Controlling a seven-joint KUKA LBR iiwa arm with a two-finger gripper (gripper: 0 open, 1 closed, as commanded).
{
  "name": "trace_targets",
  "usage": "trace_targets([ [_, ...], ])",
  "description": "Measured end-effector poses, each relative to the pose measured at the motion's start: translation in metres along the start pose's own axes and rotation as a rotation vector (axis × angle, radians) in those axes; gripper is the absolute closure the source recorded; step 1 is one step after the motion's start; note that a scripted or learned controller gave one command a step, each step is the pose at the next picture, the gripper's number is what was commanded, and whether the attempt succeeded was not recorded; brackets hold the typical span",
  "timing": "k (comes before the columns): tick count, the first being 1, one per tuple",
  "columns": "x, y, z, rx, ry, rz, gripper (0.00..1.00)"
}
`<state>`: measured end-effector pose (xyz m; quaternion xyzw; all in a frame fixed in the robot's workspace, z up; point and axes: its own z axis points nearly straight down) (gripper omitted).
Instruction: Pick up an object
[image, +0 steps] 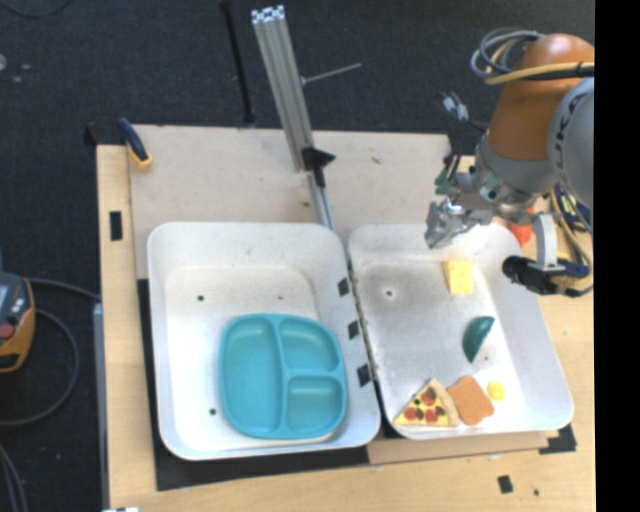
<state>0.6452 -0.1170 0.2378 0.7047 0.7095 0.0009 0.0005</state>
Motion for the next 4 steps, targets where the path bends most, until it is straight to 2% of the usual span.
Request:
trace_targets([
  [1, 0.046, -0.002, 0.007, 0.002, -0.001, 0.002, 1.0],
  [2, 0.09, -0.003, -0.002, -0.001, 0.0, 0.0, 1.0],
  [4, 0.19, 0.009, 0.003, 0.0, 0.001, -0.001, 1.0],
])
